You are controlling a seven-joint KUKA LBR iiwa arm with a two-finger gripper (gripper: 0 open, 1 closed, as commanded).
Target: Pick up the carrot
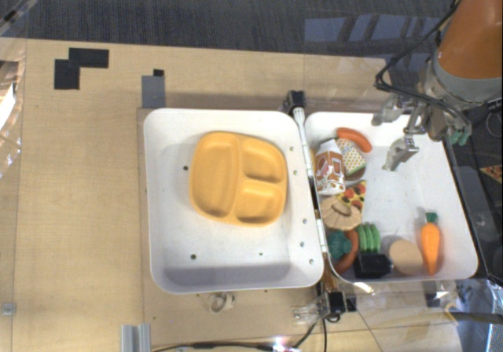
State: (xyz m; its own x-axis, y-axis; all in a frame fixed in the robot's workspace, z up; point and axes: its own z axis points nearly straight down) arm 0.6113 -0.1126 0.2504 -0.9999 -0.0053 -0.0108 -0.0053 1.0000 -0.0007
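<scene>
The carrot (430, 246) is orange with a green top and lies in the near right corner of the right bin (393, 193), with its top pointing away from me. My gripper (395, 135) hangs over the far part of that bin, well behind the carrot and a little to its left. Its fingers (399, 154) stand open with nothing between them.
Toy foods crowd the right bin's left side: a printed can (330, 168), a hot dog (354, 139), a brown slice (341, 213), a green piece (368, 236). A black item (371, 265) and a beige lump (405, 256) lie beside the carrot. A yellow divided plate (238, 177) sits in the left bin (169, 248).
</scene>
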